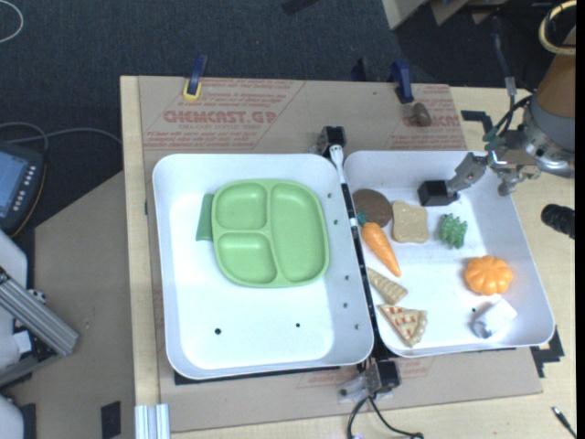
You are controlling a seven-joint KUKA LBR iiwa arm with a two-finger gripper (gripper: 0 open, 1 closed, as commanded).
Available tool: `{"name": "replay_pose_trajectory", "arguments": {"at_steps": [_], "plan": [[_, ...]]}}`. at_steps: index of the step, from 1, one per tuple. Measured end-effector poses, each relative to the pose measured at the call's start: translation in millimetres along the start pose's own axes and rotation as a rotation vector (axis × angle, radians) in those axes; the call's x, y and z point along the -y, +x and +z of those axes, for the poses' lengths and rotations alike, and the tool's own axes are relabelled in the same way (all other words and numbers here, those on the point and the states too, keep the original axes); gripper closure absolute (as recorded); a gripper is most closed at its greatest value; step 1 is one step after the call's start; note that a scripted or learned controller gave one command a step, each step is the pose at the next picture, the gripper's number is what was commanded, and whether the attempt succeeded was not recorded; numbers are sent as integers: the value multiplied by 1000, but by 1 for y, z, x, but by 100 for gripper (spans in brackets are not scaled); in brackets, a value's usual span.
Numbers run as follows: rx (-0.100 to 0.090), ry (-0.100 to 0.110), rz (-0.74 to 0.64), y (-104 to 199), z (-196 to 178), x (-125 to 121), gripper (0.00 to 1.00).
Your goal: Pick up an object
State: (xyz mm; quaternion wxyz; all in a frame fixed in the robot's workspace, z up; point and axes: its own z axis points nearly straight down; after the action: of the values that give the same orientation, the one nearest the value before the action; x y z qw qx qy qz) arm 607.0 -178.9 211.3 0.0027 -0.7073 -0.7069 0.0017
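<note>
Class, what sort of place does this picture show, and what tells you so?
Probably a robotics lab bench: a gripper at a white bin of toy food, clamps holding the board, and loose cables.

Close above the carrot [381,250] sit a brown disc [372,204] and a bread slice [409,222]; a wafer cone [388,288] lies just below it (a tight cluster). Right of the carrot, the floor of the right bin [431,277] lies bare up to the broccoli [452,230] and pumpkin [488,275].

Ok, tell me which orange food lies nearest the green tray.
The carrot, long and tapered; the round pumpkin sits much farther from the tray.
</note>
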Motion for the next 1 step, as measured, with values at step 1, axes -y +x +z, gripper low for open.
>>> {"name": "replay_pose_trajectory", "arguments": {"at_steps": [1], "plan": [[-1,1,-1,1,64,2,0]]}}
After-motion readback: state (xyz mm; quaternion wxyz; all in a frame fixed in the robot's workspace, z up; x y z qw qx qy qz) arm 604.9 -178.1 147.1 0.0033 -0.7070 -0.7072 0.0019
